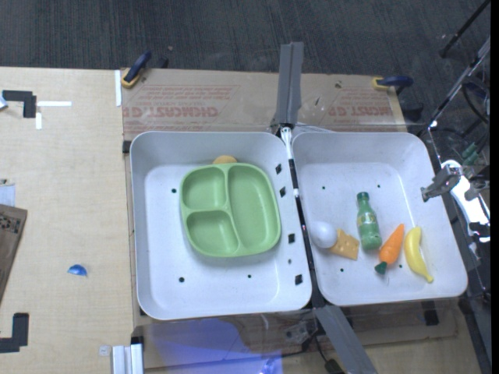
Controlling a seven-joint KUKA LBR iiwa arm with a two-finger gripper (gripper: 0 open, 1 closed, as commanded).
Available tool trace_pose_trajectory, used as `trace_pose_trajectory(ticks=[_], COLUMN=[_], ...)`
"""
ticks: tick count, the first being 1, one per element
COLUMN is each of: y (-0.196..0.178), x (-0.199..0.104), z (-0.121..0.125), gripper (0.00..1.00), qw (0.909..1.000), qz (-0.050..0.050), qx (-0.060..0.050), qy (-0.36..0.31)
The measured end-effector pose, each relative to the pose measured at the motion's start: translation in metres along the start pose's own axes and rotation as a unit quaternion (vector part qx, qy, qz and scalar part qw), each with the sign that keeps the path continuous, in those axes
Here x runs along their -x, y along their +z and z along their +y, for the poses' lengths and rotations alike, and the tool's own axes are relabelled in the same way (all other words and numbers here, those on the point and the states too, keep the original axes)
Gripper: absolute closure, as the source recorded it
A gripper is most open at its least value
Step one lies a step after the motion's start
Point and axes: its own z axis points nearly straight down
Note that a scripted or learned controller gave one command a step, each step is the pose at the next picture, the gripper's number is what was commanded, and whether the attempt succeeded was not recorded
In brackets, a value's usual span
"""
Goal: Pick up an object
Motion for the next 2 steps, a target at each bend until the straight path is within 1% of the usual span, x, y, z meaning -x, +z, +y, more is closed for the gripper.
trace_pose_trajectory(ticks=[1,2], y=[-0.008,0.051], x=[0.000,-0.054], z=[0.001,-0.011], gripper=[1.00,1.00], qw=[1.0000,0.9834], qz=[0.000,0.000], qx=[0.000,0.000], qy=[-0.001,0.181])
